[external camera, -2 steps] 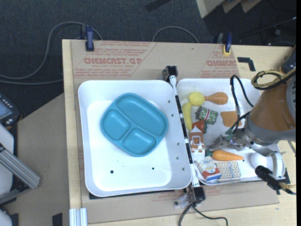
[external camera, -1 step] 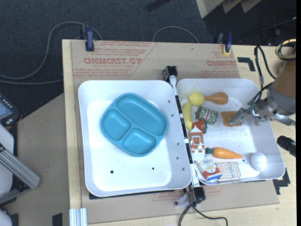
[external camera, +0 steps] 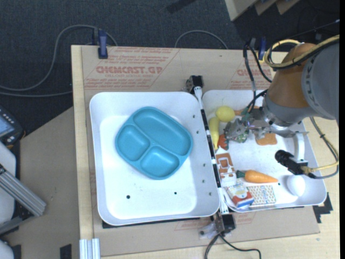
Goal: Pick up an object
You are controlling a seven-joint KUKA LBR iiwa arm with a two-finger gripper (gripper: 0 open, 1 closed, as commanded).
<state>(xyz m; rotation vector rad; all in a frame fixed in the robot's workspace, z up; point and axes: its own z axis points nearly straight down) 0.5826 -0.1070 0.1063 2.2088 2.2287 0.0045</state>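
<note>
Camera view, landmark: the black clip strip (external camera: 207, 139) that runs between the two bins; every place below is told from it.

My arm: my grey arm (external camera: 323, 80) with its orange band (external camera: 288, 82) comes in from the right of the strip and hangs over the right bin (external camera: 315, 190).

My gripper: my gripper (external camera: 237, 131) sits low over the right bin, a little to the right of the strip's upper half.

My jaws: the metal parts at my tip are too tangled to read, so I cannot tell whether they stand apart or together, and I see nothing plainly between them.

Left bin: the left bin (external camera: 108, 193) lies on the strip's left, and a blue divided plate (external camera: 153, 143) lies in it, near the strip.

Yellow fruit: a lemon (external camera: 225, 113) lies just right of the strip's upper part, and a banana (external camera: 214, 129) lies beside the strip below it; both are close to my tip.

Orange piece: an orange lump (external camera: 266, 140) lies further right of the strip, past my tip.

Carrot: a carrot (external camera: 259, 177) lies to the right of the strip's lower part.

Small packets: a printed carton (external camera: 225, 166) touches the strip low down, and a flat patterned box (external camera: 262, 195) lies near the strip's bottom end.

White egg: a white egg (external camera: 296, 184) lies far right of the strip, near the bin's right wall.
</note>
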